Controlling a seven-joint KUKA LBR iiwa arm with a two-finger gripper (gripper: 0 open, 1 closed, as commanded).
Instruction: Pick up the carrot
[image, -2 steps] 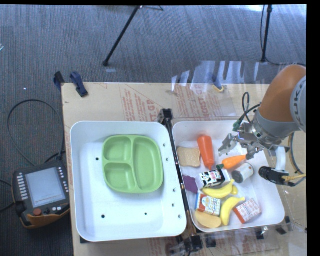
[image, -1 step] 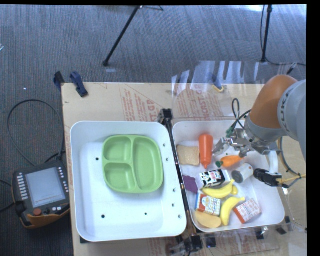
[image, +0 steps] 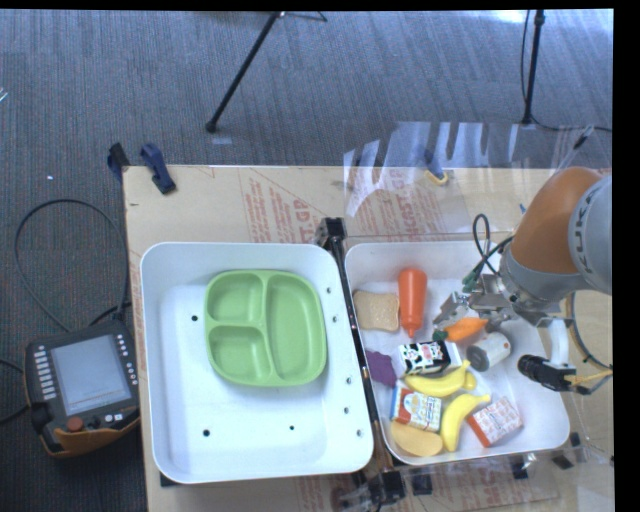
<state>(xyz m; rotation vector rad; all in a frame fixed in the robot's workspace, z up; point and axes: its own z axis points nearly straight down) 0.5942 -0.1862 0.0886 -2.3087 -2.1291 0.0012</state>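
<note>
Here, the small orange tapered carrot (image: 466, 328) lies in the right-hand shallow white bin (image: 372, 262), just right of the tall orange-red plastic bottle (image: 411, 301), and appears caught at the tool (image: 462, 312); how far the tool stands open cannot be told. Any grip looks shallow, so the smooth, conical carrot could slip free on lifting. The crowding adds risk: the glossy cow-print carton (image: 429, 356) and the curved yellow bananas (image: 447, 398) lie just below the bottle, and a grey metal cylinder (image: 489, 351) lies close by the carrot, where the tool could knock it.
</note>
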